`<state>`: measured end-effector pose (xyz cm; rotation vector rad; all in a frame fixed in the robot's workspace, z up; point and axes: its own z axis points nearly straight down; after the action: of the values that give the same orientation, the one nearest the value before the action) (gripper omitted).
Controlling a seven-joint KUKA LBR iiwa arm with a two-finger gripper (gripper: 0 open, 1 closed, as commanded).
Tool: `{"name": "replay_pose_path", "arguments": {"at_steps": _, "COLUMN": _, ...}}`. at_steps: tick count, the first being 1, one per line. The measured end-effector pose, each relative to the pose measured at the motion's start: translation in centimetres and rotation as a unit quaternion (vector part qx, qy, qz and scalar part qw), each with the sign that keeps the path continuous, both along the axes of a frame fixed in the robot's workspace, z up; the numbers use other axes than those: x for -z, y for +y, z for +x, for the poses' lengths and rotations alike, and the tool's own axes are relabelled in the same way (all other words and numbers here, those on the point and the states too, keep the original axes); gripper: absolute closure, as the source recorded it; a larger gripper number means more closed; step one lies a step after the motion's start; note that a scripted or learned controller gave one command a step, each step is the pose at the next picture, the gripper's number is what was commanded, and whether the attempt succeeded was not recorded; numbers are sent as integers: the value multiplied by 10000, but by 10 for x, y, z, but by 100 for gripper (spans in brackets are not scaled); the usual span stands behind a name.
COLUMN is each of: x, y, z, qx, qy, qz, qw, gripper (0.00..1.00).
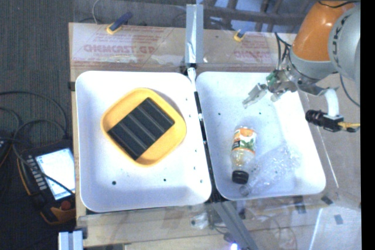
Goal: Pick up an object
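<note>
**Arm poised over the right bin, bottle lying below**

Reaching in from three o'clock, the grey arm [345, 38] shows its orange band [316, 32] high on the right side, with the wrist angled down and leftward over the far part of the right bin [293, 184].

Going left to right: the left bin [94, 184] carries a yellow, rounded-square dish [117, 111] with a black ribbed insert [142, 127] set in it, turned at a diagonal. A grey divider strip [194, 38] runs up between the two bins toward twelve o'clock.

In the right bin, a small clear bottle [242, 152] lies on its side just below the bin's centre, its black cap [240, 177] pointing to six o'clock. Its label is white and orange with a touch of green; the print is too small to read. Touching the bottle at its four o'clock side lies a crumpled piece of clear plastic [275, 164].

The gripper [263, 89] hangs at about one o'clock from the bottle, well apart from it, with nothing between its fingers. They appear somewhat spread, one light fingertip [251, 96] pointing to eight o'clock.

Behind the bins, the cardboard backing [117, 50] bears faded red, mirrored lettering that cannot be made out. A yellow clamp [119, 21] sits at its far edge.
</note>
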<state>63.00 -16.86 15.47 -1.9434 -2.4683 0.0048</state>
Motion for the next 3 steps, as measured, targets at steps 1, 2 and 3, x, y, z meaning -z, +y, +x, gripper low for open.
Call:
{"name": "replay_pose_path", "arguments": {"at_steps": 1, "x": 62, "y": 38, "z": -43, "qx": -376, "qy": -45, "qz": 4, "qw": 9993, "gripper": 0}}
{"name": "replay_pose_path", "arguments": {"at_steps": 2, "x": 54, "y": 63, "z": -89, "qx": 24, "qy": -344, "qz": -50, "qw": 9994, "gripper": 0}}
{"name": "replay_pose_path", "arguments": {"at_steps": 3, "x": 62, "y": 61, "z": -103, "qx": -527, "qy": -117, "qz": -6, "qw": 9985, "gripper": 0}}
